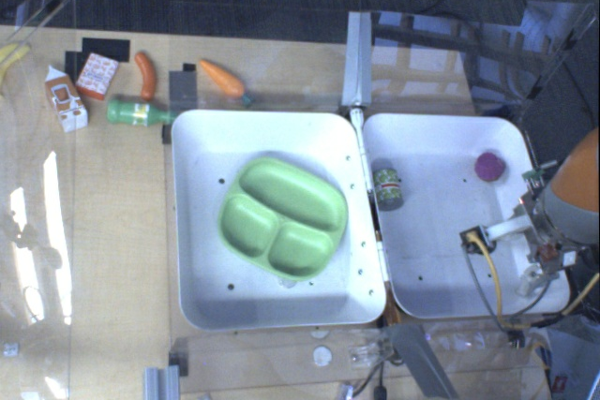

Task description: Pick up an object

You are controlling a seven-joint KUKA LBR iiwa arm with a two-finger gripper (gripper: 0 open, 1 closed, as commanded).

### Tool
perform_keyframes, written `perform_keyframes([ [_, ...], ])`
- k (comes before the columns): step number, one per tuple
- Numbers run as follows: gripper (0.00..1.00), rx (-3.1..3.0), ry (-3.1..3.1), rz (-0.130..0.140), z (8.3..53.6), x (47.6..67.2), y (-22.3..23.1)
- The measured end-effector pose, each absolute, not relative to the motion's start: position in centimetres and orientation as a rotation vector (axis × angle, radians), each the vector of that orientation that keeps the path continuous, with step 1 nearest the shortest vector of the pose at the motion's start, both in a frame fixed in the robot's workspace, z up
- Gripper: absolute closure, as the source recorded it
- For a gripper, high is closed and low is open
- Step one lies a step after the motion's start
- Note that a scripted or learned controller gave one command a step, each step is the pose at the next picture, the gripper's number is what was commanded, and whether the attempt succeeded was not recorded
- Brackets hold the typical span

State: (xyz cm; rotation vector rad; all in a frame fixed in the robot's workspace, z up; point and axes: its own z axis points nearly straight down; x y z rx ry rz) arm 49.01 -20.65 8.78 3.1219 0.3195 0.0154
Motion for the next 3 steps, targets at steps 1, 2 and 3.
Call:
perform_keyframes([
  [1, 0.0, 3.085, 0.591, 0.022, 8.9, 54.0, -8.1],
  [2, 0.0, 3.082, 0.577, 0.017, 8.9, 49.0, -17.1],
  [3, 0.0, 2.928, 1.131, 0.012, 8.7, 58.9, -13.3],
])
